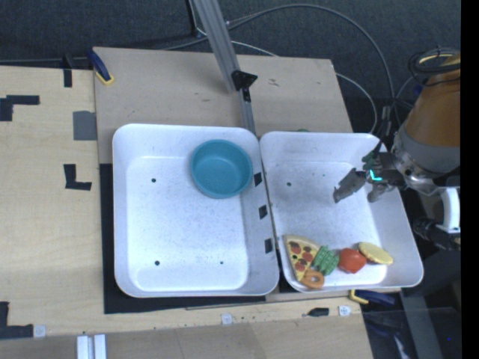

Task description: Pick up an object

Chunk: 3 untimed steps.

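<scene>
Camera view: gripper [361, 187] spread open, holding nothing, over right bin [314, 163]. Pizza slice [299, 254], tomato [351, 260] there; blue bowl [221, 168] in left bin [150, 223].

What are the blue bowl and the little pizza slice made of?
The blue bowl looks like smooth plastic: one even colour with a soft sheen. The pizza slice seems to be a plastic toy, with flat bright colours and painted-looking toppings. Rubber or foam can't be ruled out from this far away.

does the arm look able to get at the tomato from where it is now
Probably yes: the tool hangs over the right bin, the tomato lies uncovered below it, though other toys crowd both sides.
</scene>
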Available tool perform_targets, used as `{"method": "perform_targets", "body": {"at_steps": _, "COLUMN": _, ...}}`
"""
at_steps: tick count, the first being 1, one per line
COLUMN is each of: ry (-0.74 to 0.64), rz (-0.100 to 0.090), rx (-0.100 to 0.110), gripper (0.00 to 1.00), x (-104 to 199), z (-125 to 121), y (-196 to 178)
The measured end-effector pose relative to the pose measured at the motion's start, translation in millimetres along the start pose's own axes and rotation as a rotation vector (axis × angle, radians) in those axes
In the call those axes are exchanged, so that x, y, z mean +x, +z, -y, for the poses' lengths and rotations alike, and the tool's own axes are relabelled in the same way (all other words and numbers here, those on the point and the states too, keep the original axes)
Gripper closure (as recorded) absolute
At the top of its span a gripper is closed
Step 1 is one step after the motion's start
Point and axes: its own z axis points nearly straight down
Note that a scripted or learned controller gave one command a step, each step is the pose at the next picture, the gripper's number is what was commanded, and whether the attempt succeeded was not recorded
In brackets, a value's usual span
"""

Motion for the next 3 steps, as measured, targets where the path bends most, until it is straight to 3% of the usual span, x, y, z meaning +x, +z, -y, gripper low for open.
{"method": "perform_targets", "body": {"at_steps": 1, "ry": 0.000, "rz": 0.000, "rx": 0.000, "gripper": 0.00, "x": 0.0, "z": 0.0, "y": 0.1}}
{"method": "perform_targets", "body": {"at_steps": 3, "ry": 0.000, "rz": -0.001, "rx": 0.005, "gripper": 0.00, "x": 2.7, "z": 7.1, "y": 102.1}}
